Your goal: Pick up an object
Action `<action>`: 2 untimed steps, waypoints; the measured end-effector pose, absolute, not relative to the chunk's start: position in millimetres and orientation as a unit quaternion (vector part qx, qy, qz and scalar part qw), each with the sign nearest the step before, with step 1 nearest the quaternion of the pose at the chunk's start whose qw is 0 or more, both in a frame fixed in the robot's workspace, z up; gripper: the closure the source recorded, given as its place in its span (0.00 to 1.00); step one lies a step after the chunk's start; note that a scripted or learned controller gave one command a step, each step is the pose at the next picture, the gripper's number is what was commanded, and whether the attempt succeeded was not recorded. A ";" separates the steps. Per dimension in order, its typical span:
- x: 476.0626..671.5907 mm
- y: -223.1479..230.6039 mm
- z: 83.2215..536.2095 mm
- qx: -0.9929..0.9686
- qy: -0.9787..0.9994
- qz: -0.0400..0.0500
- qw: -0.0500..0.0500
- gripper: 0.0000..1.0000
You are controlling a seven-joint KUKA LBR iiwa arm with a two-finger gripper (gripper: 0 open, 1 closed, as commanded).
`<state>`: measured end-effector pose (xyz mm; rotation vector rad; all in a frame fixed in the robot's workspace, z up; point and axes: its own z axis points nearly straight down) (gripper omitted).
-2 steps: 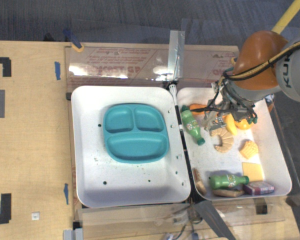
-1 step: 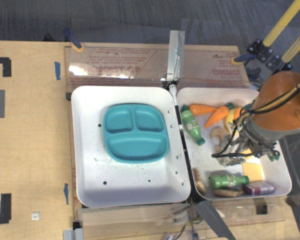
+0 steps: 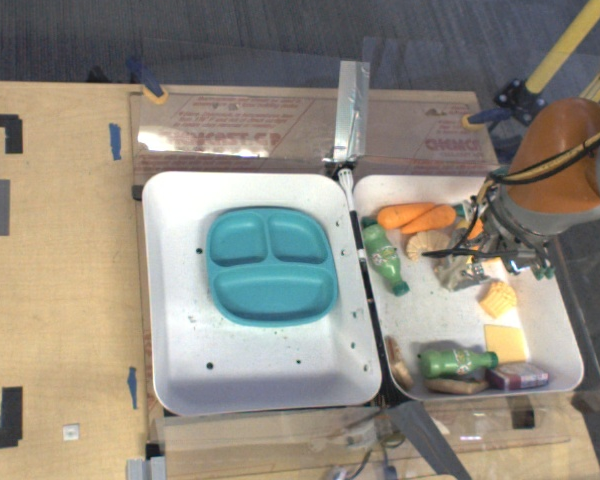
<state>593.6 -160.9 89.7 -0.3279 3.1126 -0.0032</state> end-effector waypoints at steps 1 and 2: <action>571.3 -113.9 170.5 -0.024 1.000 0.000 0.007 1.00; 569.6 -114.8 167.7 -0.023 1.000 0.000 0.004 0.00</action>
